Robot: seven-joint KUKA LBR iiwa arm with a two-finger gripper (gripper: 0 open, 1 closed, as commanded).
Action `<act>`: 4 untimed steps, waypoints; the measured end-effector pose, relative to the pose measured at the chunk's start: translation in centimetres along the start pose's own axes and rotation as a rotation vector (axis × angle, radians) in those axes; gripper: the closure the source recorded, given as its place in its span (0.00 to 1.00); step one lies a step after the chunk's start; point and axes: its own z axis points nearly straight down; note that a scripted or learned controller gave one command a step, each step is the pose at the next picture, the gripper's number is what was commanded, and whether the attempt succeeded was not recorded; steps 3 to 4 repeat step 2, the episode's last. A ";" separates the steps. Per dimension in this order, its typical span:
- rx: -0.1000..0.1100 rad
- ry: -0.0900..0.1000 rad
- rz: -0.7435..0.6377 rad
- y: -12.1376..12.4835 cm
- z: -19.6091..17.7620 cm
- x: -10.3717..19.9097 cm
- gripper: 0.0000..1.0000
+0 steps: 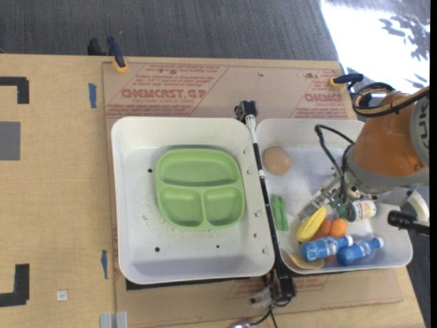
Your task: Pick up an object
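Even, bright light covers the tabletop [54, 203], with only soft shadows inside the bins [130, 203]. Sunlight glares white on the floor [369, 12] at upper right. The picture is slightly soft throughout.

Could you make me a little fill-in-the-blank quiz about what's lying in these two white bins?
1. The green divided tray lies in the ____ bin.
2. The banana is coloured ____.
3. The two bottles in the right bin are coloured ____.
4. The tray has ____ compartments.

Missing words: left; yellow; blue; three
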 end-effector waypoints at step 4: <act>0.015 0.031 -0.222 0.5 -13.4 -0.1 1.00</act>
